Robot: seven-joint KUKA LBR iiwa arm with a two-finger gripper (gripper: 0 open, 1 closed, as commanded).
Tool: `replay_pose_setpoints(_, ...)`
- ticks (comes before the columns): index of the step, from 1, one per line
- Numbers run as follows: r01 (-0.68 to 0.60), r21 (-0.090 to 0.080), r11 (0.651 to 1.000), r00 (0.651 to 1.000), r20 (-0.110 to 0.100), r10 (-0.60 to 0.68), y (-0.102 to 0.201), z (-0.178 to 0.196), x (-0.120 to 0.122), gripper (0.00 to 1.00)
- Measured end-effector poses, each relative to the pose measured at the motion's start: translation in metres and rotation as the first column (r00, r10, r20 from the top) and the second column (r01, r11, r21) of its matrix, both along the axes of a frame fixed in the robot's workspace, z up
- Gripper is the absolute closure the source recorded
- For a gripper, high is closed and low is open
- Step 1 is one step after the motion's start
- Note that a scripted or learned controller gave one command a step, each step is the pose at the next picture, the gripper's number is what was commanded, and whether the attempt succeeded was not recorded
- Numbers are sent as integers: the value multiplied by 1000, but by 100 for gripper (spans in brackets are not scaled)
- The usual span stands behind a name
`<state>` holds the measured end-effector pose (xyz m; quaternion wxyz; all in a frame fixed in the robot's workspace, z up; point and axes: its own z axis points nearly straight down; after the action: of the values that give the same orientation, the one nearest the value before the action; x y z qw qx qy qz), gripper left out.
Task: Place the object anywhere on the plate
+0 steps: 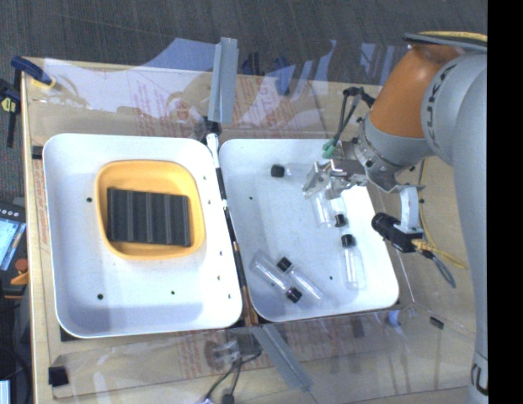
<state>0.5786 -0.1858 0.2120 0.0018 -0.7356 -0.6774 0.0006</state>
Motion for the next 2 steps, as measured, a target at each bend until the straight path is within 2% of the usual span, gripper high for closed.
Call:
replay_pose_setpoints(1,-142,-2,990,990,2,142,62,32,2,100)
replay_pose_setpoints(2,-390,-2,921,921,3,390,111,26,43,100)
